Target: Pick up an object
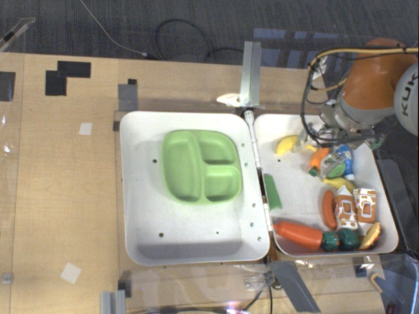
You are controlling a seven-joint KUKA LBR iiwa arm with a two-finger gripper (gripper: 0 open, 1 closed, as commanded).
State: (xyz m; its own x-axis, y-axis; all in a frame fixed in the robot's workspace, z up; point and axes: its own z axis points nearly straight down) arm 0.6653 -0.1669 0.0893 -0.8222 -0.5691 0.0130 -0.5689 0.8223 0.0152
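Carrot [298, 233] lies along right bin [296, 190] near wall, green-and-brown clump at its tip. One red sausage [328, 209], one orange-white carton [355, 209], one green block [272, 191], one banana [287, 144] around it. Tool [335, 150] sits over small pile at the far right corner; grip state can't tell. Left bin [141, 175] carries one green divided plate [200, 165].

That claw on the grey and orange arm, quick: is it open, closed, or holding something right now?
Gripper: cannot be told; it sits low over the toys at the back of the right white bin.
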